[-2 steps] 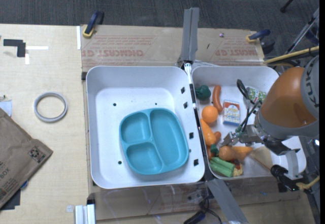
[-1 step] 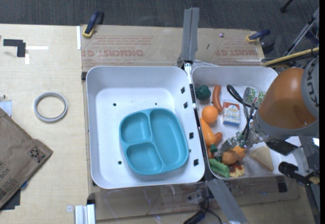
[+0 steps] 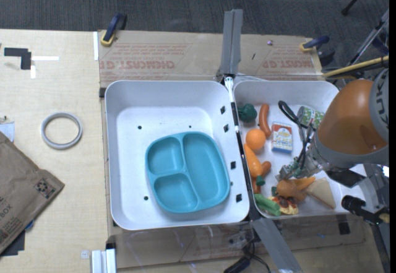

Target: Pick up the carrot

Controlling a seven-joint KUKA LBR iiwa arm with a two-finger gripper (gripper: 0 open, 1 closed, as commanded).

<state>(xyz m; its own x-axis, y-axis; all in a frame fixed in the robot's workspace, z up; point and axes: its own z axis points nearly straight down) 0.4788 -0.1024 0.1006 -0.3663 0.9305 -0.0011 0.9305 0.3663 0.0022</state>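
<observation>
Pincer [image 3: 298,169] low in right bin [image 3: 331,89], amid the toy food near a wedge piece [image 3: 322,192]; cannot tell its state in the clutter. Carrot [image 3: 252,161] lies at that bin's left side, under the orange ball [image 3: 255,140], apart from pincer. Not grasped, not lifted; whole pick left. Blue tray [image 3: 185,171] in left bin.

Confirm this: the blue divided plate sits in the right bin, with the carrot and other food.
Wrong on one point. The camera view shows the blue plate in the left bin, alone. The carrot and other food lie in the right bin, where the arm reaches in.
</observation>
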